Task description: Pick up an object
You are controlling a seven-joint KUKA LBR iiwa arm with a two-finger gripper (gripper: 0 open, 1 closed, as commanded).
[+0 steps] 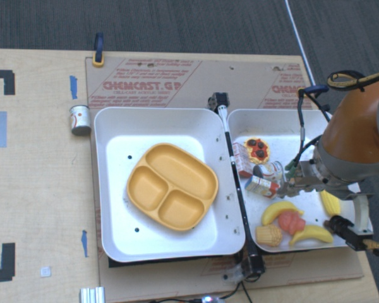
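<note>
Toy food (289,223) (bananas, corn, a pizza slice) lies unlifted in the right bin (278,122) as the tool (295,180), grip impossible to tell, hovers above.

Yellow-orange divided plate (172,186) in white bin (114,131); yellow bananas (279,210).

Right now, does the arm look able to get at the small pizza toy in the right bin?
Probably yes. The pizza toy lies uncovered near the right bin's far wall, and the gripper hangs close by over that bin, with nothing stacked on the toy.
</note>
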